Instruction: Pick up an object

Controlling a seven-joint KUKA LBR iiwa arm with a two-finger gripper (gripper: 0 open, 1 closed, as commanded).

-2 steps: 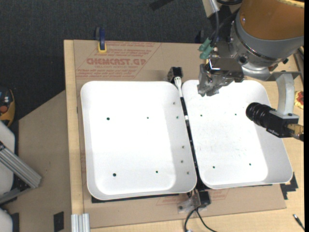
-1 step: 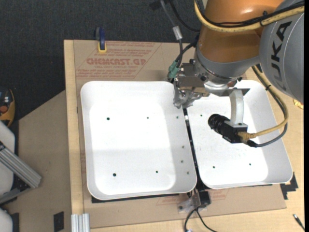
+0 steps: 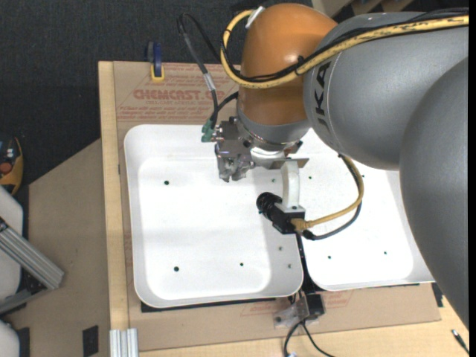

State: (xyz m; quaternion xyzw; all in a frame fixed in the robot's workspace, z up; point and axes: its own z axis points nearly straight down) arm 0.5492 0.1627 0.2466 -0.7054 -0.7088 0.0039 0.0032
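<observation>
You are looking down at the bench [image 3: 111, 199], which is carrying two shallow white bins side by side. The left bin [image 3: 201, 274] is occupying the centre of the frame; the right bin [image 3: 372, 266] is lying at the lower right, largely covered by the arm [image 3: 401, 88]. The arm is reaching in from the right edge of the frame, and its orange band [image 3: 279, 50] is sitting in the upper centre, with a yellow and black cable looping across it.

The gripper [image 3: 232, 166] is hanging over the upper middle part of the left bin, just below the orange band. You cannot tell from this view whether it is standing open or closed, because the wrist is hiding most of it. No object is showing between its tips. The object to be picked up is not identifiable: the visible floor of the left bin is showing only a few small dark dots.

A black connector [image 3: 279, 214] with a cable is hanging beside the gripper, over the seam between the bins. A blue and yellow clamp [image 3: 156, 62] is sitting at the upper left of the bench.
</observation>
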